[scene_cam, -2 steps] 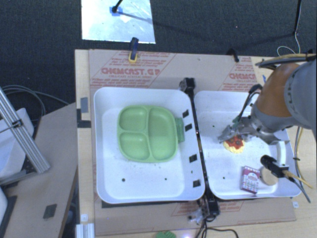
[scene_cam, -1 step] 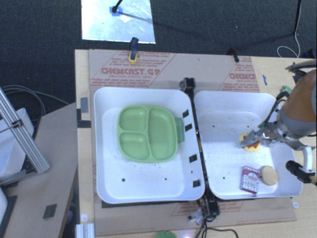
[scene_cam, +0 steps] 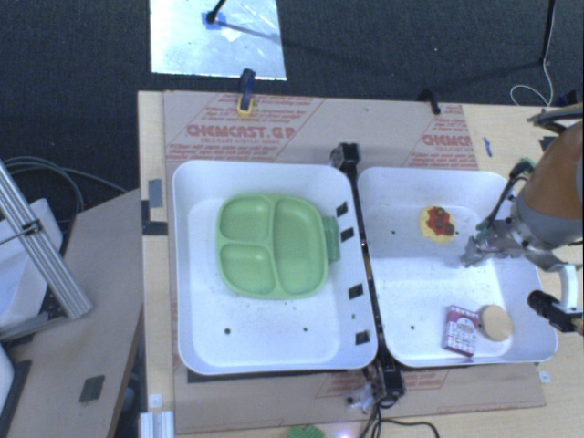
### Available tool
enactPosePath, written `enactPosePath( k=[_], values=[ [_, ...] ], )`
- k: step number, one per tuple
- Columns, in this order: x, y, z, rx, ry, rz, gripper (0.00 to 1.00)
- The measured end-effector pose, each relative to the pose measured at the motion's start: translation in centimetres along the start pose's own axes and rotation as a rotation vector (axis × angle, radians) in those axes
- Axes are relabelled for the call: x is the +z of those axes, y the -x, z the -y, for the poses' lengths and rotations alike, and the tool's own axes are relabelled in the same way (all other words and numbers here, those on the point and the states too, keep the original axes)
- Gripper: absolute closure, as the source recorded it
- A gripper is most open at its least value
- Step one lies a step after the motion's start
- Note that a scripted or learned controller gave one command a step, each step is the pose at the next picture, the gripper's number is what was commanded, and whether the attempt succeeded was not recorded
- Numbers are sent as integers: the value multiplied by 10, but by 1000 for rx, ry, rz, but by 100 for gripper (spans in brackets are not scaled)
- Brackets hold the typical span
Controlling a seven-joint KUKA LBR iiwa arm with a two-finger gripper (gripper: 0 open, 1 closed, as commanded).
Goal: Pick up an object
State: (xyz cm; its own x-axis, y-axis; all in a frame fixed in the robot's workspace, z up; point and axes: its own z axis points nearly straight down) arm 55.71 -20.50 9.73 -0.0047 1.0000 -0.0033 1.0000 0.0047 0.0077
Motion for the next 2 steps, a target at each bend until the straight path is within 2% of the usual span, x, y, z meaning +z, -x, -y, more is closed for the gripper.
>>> enactPosePath(
  k=[1,2],
  values=[
    [-68,-106,14,-9,-2,-7,100],
    [-33,-48,-36,4,-2,0,100]
  ],
)
